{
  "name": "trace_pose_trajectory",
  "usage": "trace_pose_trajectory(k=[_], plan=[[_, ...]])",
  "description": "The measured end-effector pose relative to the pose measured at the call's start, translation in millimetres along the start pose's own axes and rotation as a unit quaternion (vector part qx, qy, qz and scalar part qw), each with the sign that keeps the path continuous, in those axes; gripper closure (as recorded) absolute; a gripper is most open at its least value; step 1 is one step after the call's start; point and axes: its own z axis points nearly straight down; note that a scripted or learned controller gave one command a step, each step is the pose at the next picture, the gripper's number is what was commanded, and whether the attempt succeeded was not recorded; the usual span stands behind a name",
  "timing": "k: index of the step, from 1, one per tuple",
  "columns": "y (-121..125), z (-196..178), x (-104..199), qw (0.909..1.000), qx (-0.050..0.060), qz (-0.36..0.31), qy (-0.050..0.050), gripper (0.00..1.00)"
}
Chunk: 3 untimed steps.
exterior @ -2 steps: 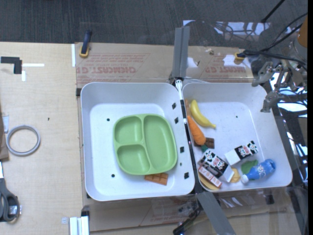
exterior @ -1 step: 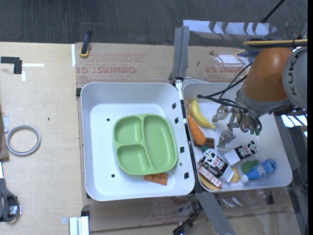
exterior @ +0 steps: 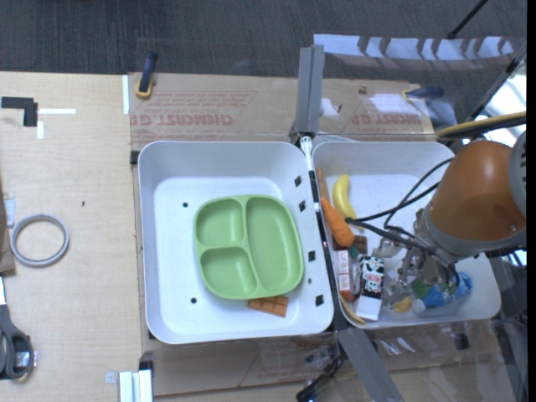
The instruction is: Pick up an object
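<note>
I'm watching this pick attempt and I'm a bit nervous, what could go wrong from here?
The tool is down in the right bin amid a tight clutter of small items, so it may close on two things or on none. The carrot and banana lie against the divider wall, which could block a clean grasp there. Cables hang across the bin and might snag.

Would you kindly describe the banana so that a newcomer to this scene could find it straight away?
Start at the right-hand shallow white bin, the one the grey arm reaches into. Near its far left corner, beside the wall shared with the other bin, lies the small curved yellow banana. The long orange carrot just below it is straight; only the banana is yellow and curved.
</note>
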Motion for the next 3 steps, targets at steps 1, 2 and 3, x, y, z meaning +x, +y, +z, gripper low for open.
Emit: trace_pose_trajectory(k=[1, 2, 3], plan=[[-50.8, -0.1, 4.0, 0.9983, 0.000, 0.059, 0.000, 0.00], [11.3, -0.8, -19.4, 0.9956, 0.005, 0.094, -0.002, 0.00], [-8.5, -0.8, -161.2, 0.9983, 0.000, -0.059, -0.002, 0.00]])
